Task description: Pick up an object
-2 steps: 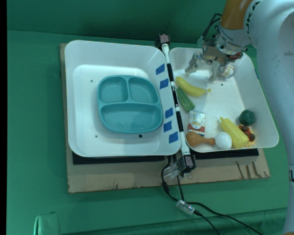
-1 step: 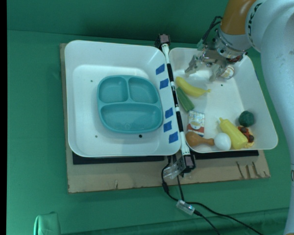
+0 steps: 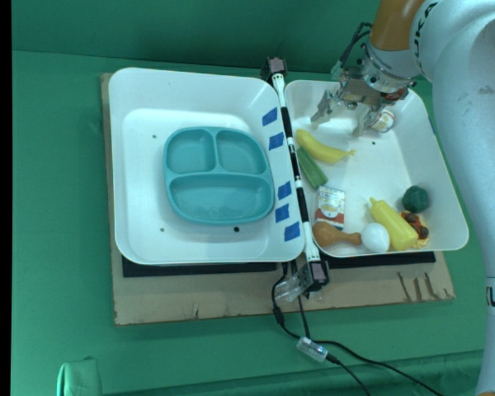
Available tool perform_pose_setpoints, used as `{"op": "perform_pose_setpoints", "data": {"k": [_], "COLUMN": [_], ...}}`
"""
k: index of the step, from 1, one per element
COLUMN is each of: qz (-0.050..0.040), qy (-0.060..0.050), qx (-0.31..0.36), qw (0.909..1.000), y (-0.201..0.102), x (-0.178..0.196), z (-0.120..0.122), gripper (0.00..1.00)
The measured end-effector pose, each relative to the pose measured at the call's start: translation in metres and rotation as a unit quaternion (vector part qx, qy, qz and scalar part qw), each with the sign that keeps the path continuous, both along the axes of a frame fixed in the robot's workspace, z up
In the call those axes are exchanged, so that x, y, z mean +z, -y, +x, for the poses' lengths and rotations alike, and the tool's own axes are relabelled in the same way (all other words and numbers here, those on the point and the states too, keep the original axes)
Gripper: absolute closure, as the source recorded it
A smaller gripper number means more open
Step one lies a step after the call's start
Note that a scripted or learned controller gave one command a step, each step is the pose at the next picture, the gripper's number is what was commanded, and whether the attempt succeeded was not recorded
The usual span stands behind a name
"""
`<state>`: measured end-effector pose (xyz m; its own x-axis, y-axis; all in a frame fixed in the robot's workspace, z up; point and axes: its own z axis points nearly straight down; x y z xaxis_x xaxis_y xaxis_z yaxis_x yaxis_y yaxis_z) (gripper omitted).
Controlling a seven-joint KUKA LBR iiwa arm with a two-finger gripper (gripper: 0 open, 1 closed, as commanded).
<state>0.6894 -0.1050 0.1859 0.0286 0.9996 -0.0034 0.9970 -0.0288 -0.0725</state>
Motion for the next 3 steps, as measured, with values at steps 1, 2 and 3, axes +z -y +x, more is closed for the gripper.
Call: {"op": "perform_pose_setpoints", "data": {"k": [1, 2, 3], "qz": [-0.0049, -0.0050, -0.0043], "qy": [0.024, 0.022, 0.022], "qx": [0.012, 0.013, 0.014], "qw": [0.9996, 0.9997, 0.9997], "y": [-0.0024, -0.0026, -0.0019], "x": [-0.0002, -0.0003, -0.0003], "z": [0.0063, 0.0075, 0.0077], "gripper": [0.00, 0.00, 0.00]}}
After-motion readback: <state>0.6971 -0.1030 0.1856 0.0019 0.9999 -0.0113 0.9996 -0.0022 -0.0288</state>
